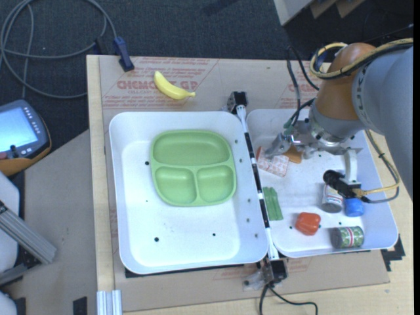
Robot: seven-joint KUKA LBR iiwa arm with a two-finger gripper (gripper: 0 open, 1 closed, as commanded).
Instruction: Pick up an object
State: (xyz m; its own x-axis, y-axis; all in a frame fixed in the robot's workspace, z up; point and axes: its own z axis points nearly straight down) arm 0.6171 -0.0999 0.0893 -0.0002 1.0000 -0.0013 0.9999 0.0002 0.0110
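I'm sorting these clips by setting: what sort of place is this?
Most likely a robotics lab's test bench: two white bins clamped side by side on a board, toy items like a banana and a green divided tray, and cables across dark carpet.

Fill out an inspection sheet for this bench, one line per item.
Surface: two white bins on a cardboard-covered bench.
Job's things: green divided plate in left bin; red-orange toy, small can, green packet in right bin.
Clutter: banana behind the bins.
Grippers: gripper low over the right bin's far end.
Cables: grey loop on the floor.
Surroundings: handheld screen at left.
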